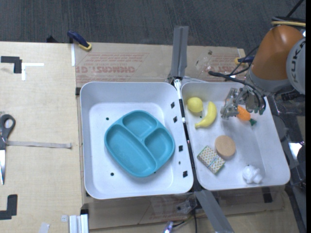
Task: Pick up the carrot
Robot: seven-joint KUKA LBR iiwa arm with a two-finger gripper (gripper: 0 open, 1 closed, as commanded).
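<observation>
The carrot (244,115) is a small orange piece with a green tip at its lower right end, lying in the upper right part of the right bin (272,144). The gripper (234,106) sits right against its left side; I cannot tell whether it is released or clenched. In the same bin lie a banana (208,117), a lemon (195,104), a round tan disc (225,146) and a patterned sponge (211,159). The left bin (92,144) holds a blue divided plate (140,143)

The arm (279,52) shows a rounded orange band, grey casing with dark lettering, and a metallic end effector (233,106).
</observation>
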